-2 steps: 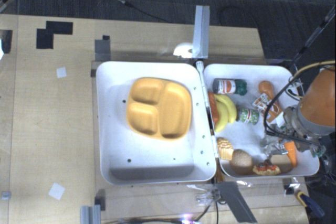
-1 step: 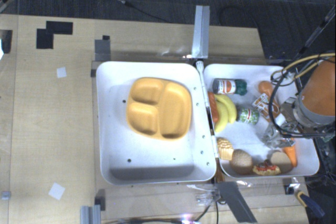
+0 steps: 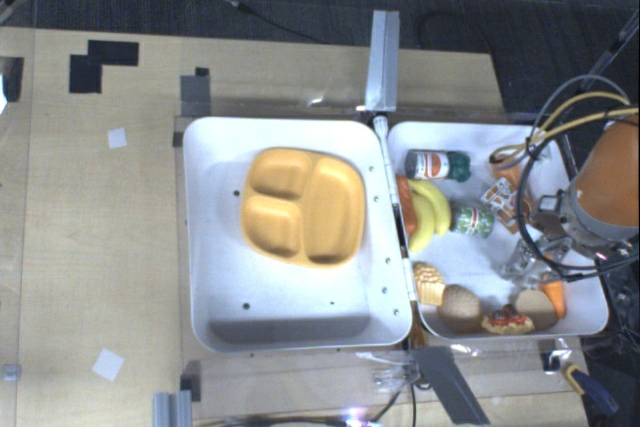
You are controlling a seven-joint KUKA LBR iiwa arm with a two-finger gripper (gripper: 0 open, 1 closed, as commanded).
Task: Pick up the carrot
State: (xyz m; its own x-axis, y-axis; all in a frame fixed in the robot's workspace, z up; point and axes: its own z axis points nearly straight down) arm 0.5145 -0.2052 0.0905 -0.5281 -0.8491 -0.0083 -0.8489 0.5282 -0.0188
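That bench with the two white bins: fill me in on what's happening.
The grey arm reaches in over the right bin, its tool low among toy food. The carrot lies against that bin's left wall, beside the banana, untouched. The left bin holds a yellow divided tray.

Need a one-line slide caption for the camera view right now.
Arm over the right bin of toy food; carrot at its left wall beside the banana; yellow tray in left bin.
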